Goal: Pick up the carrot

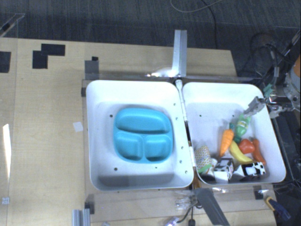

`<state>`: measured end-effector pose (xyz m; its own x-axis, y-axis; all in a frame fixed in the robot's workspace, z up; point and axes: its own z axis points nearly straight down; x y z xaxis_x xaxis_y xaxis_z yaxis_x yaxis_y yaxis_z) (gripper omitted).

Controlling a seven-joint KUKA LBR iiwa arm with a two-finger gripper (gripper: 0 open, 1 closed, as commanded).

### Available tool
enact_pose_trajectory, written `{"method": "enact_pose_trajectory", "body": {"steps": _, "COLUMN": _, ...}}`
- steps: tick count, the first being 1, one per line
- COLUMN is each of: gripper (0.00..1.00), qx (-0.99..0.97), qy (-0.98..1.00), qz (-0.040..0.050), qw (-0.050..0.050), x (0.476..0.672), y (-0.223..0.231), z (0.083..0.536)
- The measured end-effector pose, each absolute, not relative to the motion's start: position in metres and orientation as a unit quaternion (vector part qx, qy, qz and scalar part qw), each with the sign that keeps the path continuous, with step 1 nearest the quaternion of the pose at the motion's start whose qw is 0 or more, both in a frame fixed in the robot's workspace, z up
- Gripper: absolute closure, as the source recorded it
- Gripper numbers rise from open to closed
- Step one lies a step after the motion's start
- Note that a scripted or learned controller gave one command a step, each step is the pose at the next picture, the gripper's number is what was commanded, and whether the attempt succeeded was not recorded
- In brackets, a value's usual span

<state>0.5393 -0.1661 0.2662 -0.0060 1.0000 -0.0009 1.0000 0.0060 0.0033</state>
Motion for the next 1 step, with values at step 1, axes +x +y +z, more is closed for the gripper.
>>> {"method": "enact_pose_trajectory", "body": {"steps": 1, "gripper": 0.0, "qx": 0.645, "qy": 0.764, "qz": 0.0009, "qw": 0.001, "x": 0.5503, "y": -0.1662, "z": 0.1508}}
